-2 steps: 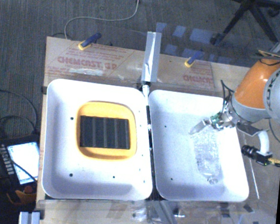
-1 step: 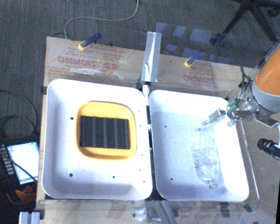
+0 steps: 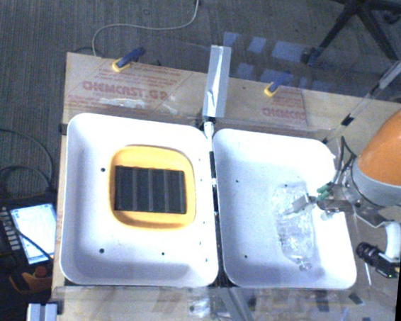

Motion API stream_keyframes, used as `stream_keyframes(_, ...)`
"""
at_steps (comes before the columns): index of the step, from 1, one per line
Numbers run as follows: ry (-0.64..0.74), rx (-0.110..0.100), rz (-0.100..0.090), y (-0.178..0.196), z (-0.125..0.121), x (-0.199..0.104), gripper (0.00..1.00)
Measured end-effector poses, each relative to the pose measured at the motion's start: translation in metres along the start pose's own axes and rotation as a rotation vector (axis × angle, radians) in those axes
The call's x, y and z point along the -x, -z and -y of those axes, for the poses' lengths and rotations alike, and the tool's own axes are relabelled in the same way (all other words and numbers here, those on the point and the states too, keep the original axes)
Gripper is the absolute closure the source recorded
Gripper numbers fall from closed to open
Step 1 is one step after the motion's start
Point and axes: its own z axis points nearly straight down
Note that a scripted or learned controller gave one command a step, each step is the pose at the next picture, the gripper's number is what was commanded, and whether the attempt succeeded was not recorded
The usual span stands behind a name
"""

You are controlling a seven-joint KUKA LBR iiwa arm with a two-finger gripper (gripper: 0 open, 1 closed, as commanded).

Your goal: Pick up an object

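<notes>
While the gripper [image 3: 315, 200] hung low by the right bin's [image 3: 258, 155] right edge, touching the clear plastic thing [image 3: 293, 226] there, its reach seemed done, so squeezing came next.

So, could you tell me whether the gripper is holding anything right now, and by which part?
It cannot be told. The gripper sits at the upper edge of a clear plastic object in the right bin, but a hold is not visible.
</notes>
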Motion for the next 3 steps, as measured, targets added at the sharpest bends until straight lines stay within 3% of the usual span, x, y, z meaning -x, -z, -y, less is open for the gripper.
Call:
stream_keyframes(1,0.099,0.017,0.005,-0.075,0.018,0.007,0.00)
stream_keyframes(2,0.103,0.026,0.004,-0.063,0.014,0.005,1.00)
stream_keyframes(3,-0.053,0.002,0.000,0.012,-0.014,-0.056,1.00)
